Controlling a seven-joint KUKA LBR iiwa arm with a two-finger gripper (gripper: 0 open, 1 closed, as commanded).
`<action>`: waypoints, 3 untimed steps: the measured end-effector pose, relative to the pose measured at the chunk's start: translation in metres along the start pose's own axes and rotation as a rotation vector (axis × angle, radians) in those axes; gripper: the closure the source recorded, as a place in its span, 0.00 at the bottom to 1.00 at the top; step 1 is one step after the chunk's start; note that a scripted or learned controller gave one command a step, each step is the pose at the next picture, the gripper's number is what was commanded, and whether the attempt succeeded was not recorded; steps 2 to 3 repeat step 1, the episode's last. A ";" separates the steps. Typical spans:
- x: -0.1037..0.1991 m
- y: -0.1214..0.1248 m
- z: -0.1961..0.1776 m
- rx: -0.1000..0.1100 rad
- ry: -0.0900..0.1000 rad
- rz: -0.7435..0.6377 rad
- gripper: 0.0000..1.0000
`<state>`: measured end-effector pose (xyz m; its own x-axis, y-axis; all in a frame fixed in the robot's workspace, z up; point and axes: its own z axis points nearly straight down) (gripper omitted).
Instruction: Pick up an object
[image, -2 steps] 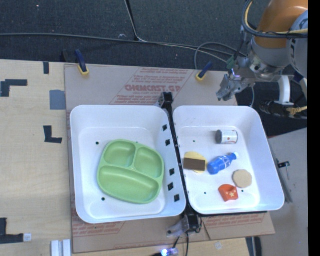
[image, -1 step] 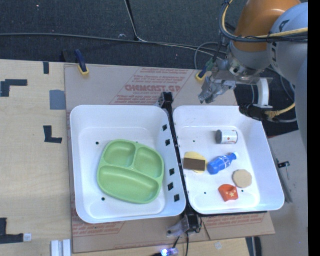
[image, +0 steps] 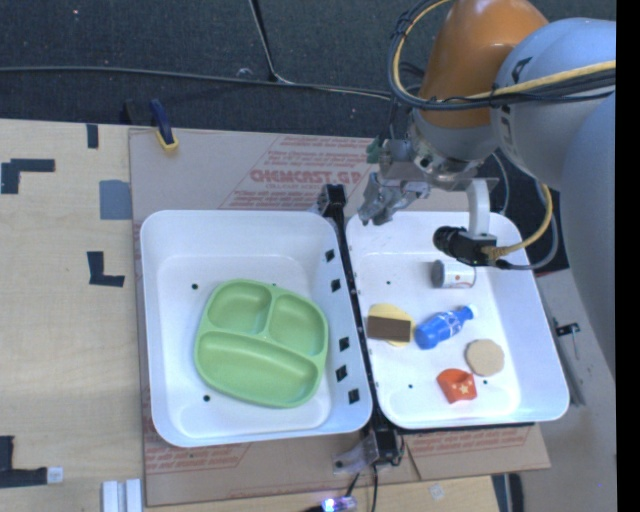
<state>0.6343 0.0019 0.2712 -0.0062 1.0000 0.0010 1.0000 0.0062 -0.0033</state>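
You are working with the gripper (image: 383, 208) hanging over the far left corner of the right bin (image: 540, 385). Whether it is released or clenched, you cannot tell; nothing is showing in it. The candidates are lying nearer the front: bottle (image: 440, 327), sponge (image: 389, 325), red piece (image: 457, 385), tan disc (image: 486, 357). Choose one standing apart. The bottle and sponge are lying close together, so you are likely better off centring over the red piece before descending.

Red print runs across the cardboard sheet (image: 290, 170) under the two bins, above their far edge. Its largest line seems to begin "CHEMCAST", but the remaining letters and the smaller lines around it are too blurred to read.
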 end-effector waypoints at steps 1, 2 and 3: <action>0.056 -0.020 0.019 0.001 0.000 0.000 1.00; 0.056 -0.020 0.019 0.001 0.000 0.000 1.00; 0.056 -0.020 0.019 0.001 0.000 0.000 1.00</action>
